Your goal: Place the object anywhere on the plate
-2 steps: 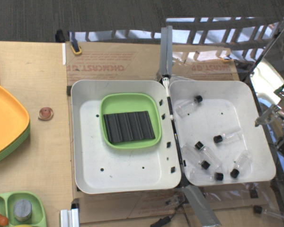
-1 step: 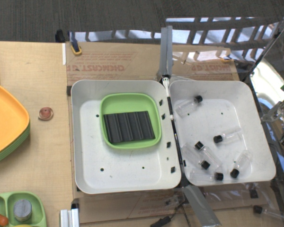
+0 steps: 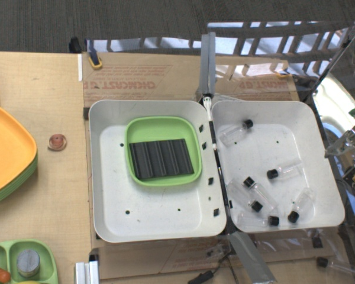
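The green plate (image 3: 163, 129) sits in the upper middle of the left bin (image 3: 106, 176), left of the frame's centre, and a dark ribbed slab (image 3: 163, 158) already lies flat across it, covering most of its floor and leaving only the green rim bare. The objects to be moved are in the right bin (image 3: 319, 158): several small clear vials with black caps, lying on their sides. One vial (image 3: 236, 132) rests alone near that bin's upper left; another (image 3: 284, 171) lies near its middle; the rest (image 3: 272, 209) are bunched toward the bin's lower edge, some touching or nearly so.

I judge the task to be at its very start: nothing from the right bin is on the plate, and no vial is lifted. The next move calls for choosing one vial, and the lone upper one looks the easier pick since nothing crowds it. The vials are round and clear, so they may roll or slip on contact. The drop then has to land on the plate, most likely on top of the ribbed slab, whose grooves may help stop a vial rolling off.

As for the claw, I cannot tell whether it is open or closed, nor whether it touches anything
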Motion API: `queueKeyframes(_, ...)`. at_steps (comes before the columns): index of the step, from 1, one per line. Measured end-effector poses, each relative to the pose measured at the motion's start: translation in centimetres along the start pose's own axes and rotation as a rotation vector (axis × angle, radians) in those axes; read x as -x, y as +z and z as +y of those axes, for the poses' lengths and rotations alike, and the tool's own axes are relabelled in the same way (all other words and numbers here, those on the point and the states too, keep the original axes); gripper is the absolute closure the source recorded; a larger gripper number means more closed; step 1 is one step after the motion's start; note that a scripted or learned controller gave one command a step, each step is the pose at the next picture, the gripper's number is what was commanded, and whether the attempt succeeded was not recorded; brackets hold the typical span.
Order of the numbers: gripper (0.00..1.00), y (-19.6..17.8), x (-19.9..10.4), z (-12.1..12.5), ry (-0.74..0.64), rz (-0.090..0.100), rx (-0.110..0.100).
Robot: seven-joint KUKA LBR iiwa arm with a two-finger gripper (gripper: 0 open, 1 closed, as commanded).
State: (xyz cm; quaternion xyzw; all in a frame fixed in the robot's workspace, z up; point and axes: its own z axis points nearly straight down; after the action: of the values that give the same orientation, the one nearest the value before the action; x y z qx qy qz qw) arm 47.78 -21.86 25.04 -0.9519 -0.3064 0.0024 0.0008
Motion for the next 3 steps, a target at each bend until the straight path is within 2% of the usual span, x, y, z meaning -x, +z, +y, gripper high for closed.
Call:
queueKeyframes(1, 0.0, 0.57, 0.27, 0.24, 0.138, 0.0, -0.001)
queueKeyframes(2, 0.0, 0.11, 0.26, 0.26, 0.331, 0.0, 0.0)
queueKeyframes(3, 0.0, 1.05, 0.26, 0.25, 0.418, -0.001, -0.002)
